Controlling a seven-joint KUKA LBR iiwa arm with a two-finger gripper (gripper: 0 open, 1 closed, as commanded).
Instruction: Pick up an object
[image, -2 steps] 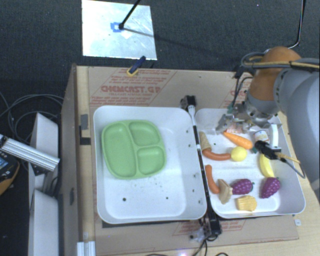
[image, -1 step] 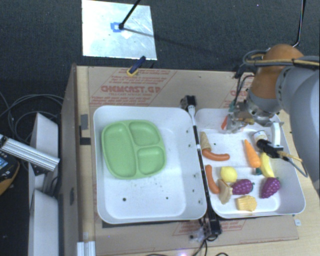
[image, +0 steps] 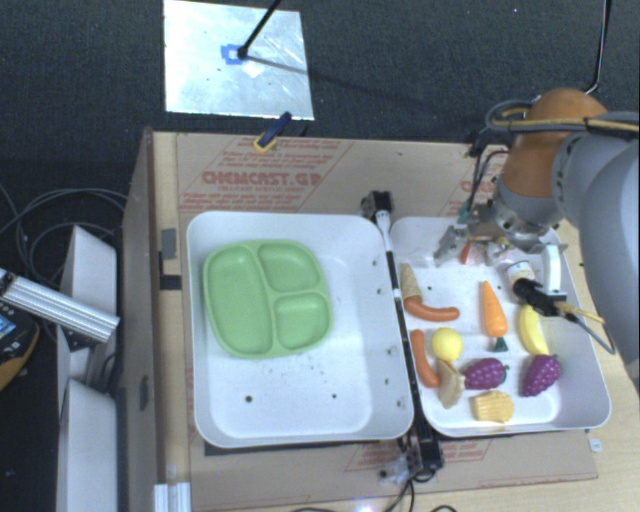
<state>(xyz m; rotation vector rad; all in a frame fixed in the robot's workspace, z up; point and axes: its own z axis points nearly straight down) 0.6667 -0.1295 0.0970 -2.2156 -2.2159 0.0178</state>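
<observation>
My gripper (image: 458, 242) hangs over the far left corner of the right bin (image: 590, 400), below the grey arm and its orange band. A small red piece (image: 466, 254) shows right at the gripper's tip; I cannot tell whether it is held. Toy foods lie in this bin: an orange sausage (image: 432, 312), a carrot (image: 492, 308), a banana (image: 533, 331), a lemon (image: 447, 344), two purple grape bunches (image: 485, 374) (image: 540, 374), a yellow corn piece (image: 492, 406), a second sausage (image: 423, 360) and a cone (image: 409, 282) by the left wall.
The left bin (image: 300, 400) holds a green divided plate (image: 268, 296) in its far left part. A black divider rail (image: 395, 300) runs between the bins. Cardboard lies under both bins, and cables and white boxes sit off the bench's left side.
</observation>
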